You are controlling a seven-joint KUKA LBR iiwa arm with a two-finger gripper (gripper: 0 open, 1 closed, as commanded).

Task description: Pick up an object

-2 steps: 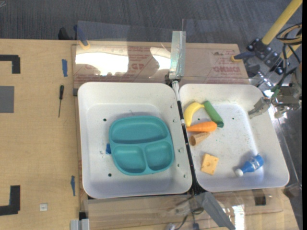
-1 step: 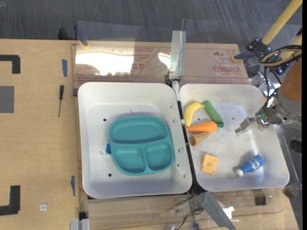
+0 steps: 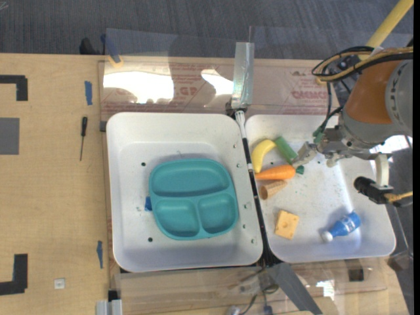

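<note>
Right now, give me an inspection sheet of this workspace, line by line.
Surface: wooden bench bearing two white bins, left bin and right bin.
Job's things: in the right bin, a banana, green piece, carrot, brown cone-like piece, cheese wedge and blue bottle.
Clutter: teal divided plate in the left bin.
Grippers: claw low over the right bin's back, beside the green piece; too blurred to read further.
Cables: black and yellow cables looped above the orange band.
Surroundings: blue tape marks, black corner markings, grey floor behind.
</note>
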